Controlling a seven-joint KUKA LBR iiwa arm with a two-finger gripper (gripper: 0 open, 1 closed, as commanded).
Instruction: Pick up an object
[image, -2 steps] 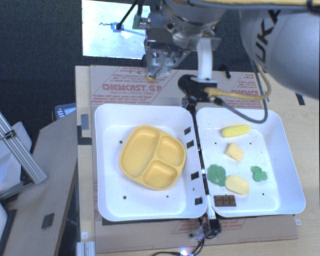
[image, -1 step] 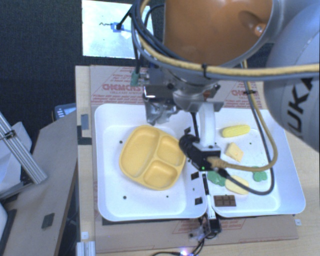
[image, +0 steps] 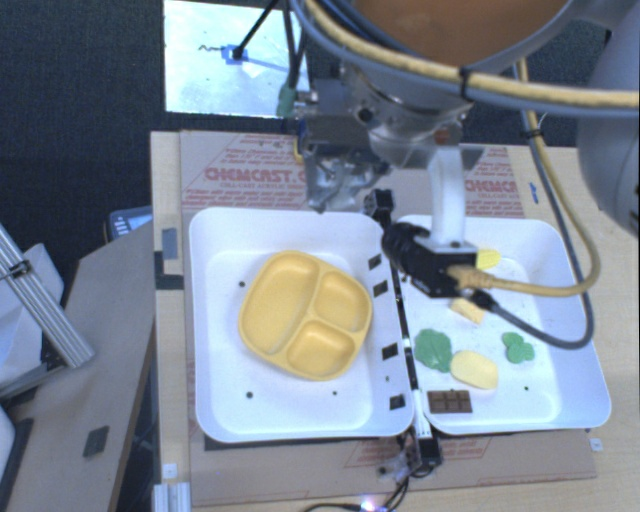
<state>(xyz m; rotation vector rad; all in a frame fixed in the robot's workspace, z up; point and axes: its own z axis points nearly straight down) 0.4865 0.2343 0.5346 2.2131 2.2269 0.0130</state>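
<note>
A: Pincer (image: 340, 198) hung above the far rim of the left bin (image: 215, 300). Too blurred to call open or closed, so couldn't tell. Saw nothing held in it.

B: Where was the target?

A: Nearest candidate was the yellow divided plate (image: 305, 315). It lay flat mid-bin on the left, camera side of the pincer and apart from it. The small stuff sat in the right bin (image: 560, 290):
- a green piece (image: 433, 348)
- a smaller green piece (image: 518, 347)
- a yellow lump (image: 474, 370) between those two, slightly nearer the camera
- a brown bar (image: 449, 402) by the near rim
- a pale wedge (image: 467, 310) further back

B: How would you have run the pick?

A: My read: the plate was wide and shallow, so spanning it from above wouldn't work. Better to straddle its rim or a divider wall and descend straight. The easier bet was the yellow lump, which was compact. The green piece sat just beside it, so I'd turn the closing axis away from that side. The brown bar looked too flat to grab.

B: Surface and surroundings?

A: Both bins were white, smooth and shallow. Probably slick, so a nudged part would skid. Black clips (image: 381, 289) ran down the shared wall. The bins sat on cardboard (image: 250, 172) with red print, on a pale bench (image: 168, 350). Beyond that were a dark floor behind and an aluminium rail (image: 40, 310) off to the left.
</note>
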